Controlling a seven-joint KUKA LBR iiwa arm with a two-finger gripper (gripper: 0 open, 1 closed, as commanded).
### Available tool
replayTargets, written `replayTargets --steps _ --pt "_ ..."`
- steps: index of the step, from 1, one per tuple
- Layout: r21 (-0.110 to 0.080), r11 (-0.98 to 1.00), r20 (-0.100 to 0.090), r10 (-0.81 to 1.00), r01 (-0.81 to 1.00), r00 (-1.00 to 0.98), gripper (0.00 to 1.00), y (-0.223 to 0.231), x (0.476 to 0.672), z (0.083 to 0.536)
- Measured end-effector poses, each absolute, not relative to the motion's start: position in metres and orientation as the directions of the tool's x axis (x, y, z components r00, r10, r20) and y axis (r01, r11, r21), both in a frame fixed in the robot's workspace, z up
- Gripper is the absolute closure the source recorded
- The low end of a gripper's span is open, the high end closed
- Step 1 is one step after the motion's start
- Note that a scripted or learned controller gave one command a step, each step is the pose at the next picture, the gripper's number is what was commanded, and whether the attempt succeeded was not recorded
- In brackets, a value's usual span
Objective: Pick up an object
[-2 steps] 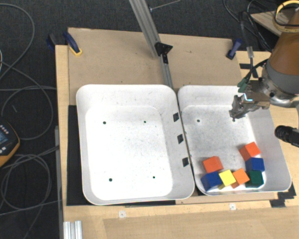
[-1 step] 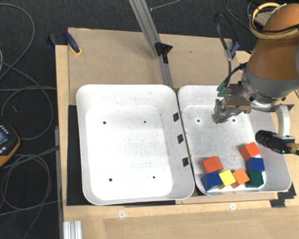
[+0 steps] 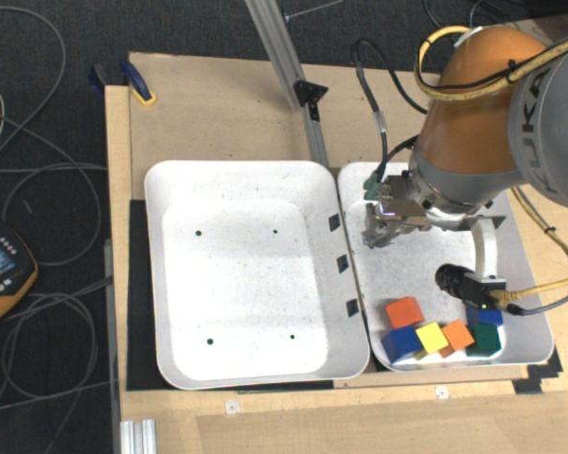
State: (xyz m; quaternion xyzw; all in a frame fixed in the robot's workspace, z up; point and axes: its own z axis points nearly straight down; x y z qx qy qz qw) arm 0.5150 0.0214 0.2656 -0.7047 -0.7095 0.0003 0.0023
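Observation:
Several small blocks lie at the near end of the right bin point(image 3: 516, 253): an orange block point(image 3: 403, 311), a yellow block point(image 3: 432, 337), a blue block point(image 3: 402, 345), a second orange block point(image 3: 459, 334), a dark blue block point(image 3: 489, 317) and a green block point(image 3: 487, 339). My gripper point(image 3: 381, 227) hangs over the far left part of the right bin, above and behind the blocks, with its fingers pointing down. Nothing shows between the fingers. The orange wrist band and grey arm cover the bin's far right part.
The left bin point(image 3: 170, 253) sits beside the right one, sharing a middle rim with black clips. A slanted metal post point(image 3: 284, 55) rises behind the bins. Cables and a handheld device point(image 3: 0, 268) lie on the dark floor to the left.

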Motion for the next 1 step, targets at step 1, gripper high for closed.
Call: replayTargets --steps 1 --pt "0.0 0.008 0.003 1.0 1.0 -0.008 1.0 0.0768 0.5113 0.2671"
